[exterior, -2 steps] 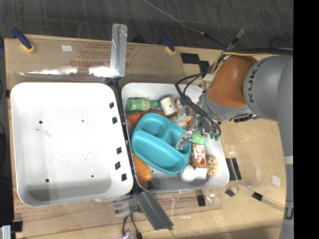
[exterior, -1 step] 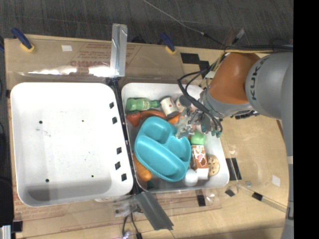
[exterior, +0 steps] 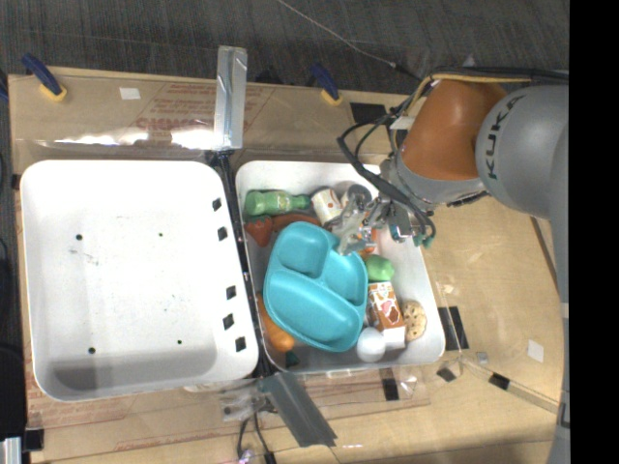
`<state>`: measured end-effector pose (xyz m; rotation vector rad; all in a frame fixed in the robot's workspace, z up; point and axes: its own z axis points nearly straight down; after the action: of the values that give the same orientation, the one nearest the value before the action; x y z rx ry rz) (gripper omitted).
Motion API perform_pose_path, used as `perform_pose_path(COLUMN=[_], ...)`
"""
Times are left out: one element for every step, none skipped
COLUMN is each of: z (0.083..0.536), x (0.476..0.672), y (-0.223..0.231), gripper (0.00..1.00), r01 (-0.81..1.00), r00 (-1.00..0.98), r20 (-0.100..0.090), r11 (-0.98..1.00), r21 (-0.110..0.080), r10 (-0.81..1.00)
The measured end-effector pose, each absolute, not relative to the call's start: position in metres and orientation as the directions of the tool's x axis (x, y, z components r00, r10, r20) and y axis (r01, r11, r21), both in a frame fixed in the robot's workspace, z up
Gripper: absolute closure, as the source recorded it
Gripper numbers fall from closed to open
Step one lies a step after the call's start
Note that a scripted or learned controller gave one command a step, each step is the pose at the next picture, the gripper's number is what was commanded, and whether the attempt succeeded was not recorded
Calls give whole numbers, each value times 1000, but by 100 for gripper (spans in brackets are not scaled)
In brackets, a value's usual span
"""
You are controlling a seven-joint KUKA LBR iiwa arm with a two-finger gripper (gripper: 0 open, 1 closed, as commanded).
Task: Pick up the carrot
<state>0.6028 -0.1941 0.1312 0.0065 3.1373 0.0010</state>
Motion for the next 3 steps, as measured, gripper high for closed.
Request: perform_pose_path(z=[264,260,288], x=[610,628,657], y=[-174,-157,-157], gripper=[100,100,100], r01=[-416,-641,-824], r00=[-909,-768,-566], r20=[-6,-1,-1], r11=[909,768,566], r21=[-5,1,1], r10=[-416,-641,-824])
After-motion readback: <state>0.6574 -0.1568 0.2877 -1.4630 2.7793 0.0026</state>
